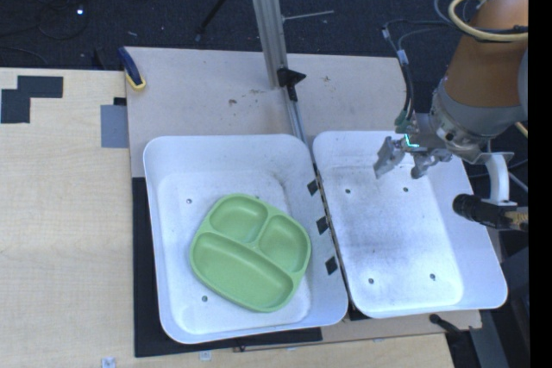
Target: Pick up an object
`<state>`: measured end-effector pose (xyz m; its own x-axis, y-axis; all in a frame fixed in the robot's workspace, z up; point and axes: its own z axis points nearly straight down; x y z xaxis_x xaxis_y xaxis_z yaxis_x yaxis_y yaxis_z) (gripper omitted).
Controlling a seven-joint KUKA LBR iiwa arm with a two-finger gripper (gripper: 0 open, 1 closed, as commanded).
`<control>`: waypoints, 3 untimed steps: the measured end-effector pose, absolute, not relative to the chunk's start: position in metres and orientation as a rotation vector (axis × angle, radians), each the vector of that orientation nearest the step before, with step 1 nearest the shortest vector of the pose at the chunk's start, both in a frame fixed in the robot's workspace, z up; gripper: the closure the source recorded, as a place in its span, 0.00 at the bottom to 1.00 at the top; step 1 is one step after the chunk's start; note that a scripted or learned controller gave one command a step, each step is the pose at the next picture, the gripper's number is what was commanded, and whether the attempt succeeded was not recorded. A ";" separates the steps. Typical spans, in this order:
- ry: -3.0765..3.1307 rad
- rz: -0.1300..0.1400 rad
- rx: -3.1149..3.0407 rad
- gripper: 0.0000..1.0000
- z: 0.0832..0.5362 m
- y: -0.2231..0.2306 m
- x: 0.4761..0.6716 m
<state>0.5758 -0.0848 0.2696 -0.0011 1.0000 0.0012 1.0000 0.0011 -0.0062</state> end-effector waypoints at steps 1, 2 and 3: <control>-2.220 0.003 -2.217 0.00 0.271 -0.085 0.576; -2.217 0.009 -2.215 0.00 0.207 -0.079 0.578; -2.215 0.010 -2.216 0.00 0.144 -0.084 0.573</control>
<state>0.5735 -0.0842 0.1443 0.0005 1.0000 0.0014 0.9999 -0.0005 -0.0106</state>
